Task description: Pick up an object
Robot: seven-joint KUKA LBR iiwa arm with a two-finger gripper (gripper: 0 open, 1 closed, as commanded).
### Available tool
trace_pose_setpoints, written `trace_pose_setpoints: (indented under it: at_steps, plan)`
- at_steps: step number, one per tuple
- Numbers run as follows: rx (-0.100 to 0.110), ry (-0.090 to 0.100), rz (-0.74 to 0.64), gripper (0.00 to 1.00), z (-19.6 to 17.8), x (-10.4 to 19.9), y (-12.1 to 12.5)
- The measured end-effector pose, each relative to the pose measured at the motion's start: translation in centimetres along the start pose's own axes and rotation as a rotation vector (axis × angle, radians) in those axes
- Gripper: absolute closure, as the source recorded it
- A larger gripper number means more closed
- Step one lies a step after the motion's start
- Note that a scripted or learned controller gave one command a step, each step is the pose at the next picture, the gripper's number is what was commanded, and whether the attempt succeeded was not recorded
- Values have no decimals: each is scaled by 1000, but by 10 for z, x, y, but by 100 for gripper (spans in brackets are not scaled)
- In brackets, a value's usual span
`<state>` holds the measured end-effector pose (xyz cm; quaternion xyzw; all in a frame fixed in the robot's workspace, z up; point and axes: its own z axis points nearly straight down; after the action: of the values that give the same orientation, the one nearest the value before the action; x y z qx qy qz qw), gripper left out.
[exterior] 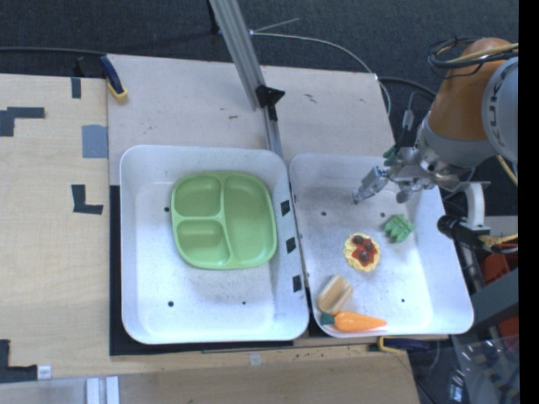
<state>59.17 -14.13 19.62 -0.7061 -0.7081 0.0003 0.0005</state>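
My gripper hangs over the far part of the right bin. It is open, with nothing between its fingers. A small green toy lies just below and to the right of it. A round yellow tart with red topping sits in the middle of the bin. At the near left corner lie a tan hot dog bun and an orange carrot, side by side.
The left bin holds a green divided plate. A grey metal pole slants down to the bins' shared far edge. The arm's orange band and cables stand at the right.
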Motion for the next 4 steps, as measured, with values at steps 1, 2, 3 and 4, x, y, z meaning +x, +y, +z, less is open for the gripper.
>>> trace_pose_setpoints:
  at_steps: [1,2,3,4]
  plan:
    - [0,0,0,0,0,0,0]
    - [6,0,1,0,53,7,-10]
    - [5,0,1,0,107,7,-11]
    - [2,0,-1,100,94,8,-10]
